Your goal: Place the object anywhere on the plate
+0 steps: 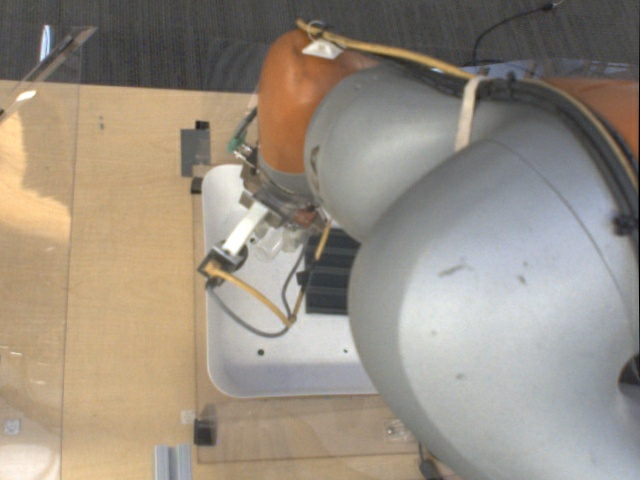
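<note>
Arm [470, 258] bulk blocks most of your view, covering the right part of the white bin [240, 368] on the wooden desk [110, 268]. You see the pincer [262, 230] low over the bin's upper left area, whether clenched or released cannot be told. A yellow cable [255, 293] loops beside it. The object and plate cannot be made out. No writing is readable.

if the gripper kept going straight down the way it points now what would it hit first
Most likely the bare white floor of the bin. The gripper hangs over the bin's upper left part, and nothing shows beneath it, though its height over the floor is hard to judge.
</note>
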Controlling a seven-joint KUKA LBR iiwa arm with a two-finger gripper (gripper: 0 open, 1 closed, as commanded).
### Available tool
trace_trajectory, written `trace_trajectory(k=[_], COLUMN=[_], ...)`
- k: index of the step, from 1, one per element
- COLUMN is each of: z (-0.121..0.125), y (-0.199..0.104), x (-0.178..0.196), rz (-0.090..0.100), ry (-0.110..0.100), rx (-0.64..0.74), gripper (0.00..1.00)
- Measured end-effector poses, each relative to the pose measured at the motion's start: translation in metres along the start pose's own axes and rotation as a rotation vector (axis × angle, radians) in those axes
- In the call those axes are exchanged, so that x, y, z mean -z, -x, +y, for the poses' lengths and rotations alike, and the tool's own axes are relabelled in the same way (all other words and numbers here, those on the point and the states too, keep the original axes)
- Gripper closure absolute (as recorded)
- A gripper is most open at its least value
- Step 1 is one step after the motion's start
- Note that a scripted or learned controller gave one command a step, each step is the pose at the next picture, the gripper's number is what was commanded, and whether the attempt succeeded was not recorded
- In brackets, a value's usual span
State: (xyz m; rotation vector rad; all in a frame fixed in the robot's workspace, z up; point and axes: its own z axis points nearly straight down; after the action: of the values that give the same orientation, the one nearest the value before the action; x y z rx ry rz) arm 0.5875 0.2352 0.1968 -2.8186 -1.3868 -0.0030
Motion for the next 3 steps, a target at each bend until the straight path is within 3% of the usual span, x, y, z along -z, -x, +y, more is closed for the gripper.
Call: trace_trajectory(k=[1,2,3], z=[0.059,0.030,-0.079], y=[-0.046,-0.025,0.058], x=[0.028,-0.101,-0.104], rz=[0.001,0.003,0.013], ry=[0.001,0.001,0.002], rx=[-0.023,0.066,0.110], gripper=[1.00,1.00,1.00])
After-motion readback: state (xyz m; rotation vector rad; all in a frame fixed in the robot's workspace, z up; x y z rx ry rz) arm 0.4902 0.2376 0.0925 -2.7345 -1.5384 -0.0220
